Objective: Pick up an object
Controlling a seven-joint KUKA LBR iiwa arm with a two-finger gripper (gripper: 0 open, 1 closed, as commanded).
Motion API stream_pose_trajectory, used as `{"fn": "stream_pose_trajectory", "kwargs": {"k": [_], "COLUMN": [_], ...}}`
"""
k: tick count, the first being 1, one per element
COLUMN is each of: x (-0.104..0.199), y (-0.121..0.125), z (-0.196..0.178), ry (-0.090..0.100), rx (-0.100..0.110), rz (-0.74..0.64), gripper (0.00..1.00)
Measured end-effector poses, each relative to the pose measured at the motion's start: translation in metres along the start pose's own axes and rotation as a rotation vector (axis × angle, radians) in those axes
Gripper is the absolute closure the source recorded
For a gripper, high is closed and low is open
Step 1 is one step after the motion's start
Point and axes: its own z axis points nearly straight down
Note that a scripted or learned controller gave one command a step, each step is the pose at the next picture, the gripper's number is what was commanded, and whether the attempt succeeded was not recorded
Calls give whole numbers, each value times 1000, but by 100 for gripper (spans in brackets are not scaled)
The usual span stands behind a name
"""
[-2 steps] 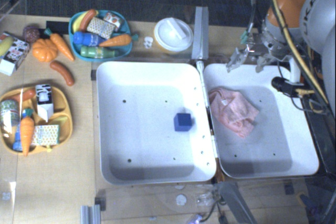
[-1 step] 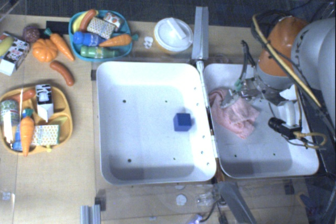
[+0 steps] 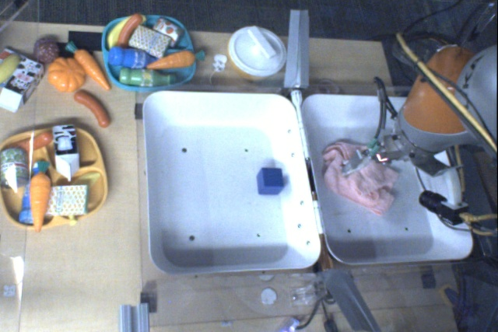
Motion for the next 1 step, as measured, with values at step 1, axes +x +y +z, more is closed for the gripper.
{"fn": "stream_pose_trajectory", "kwargs": {"k": [1], "x": [35], "y": [17], "z": [0], "ry": [-2], "rx": [0], "rz": [-113], "gripper": [0]}}
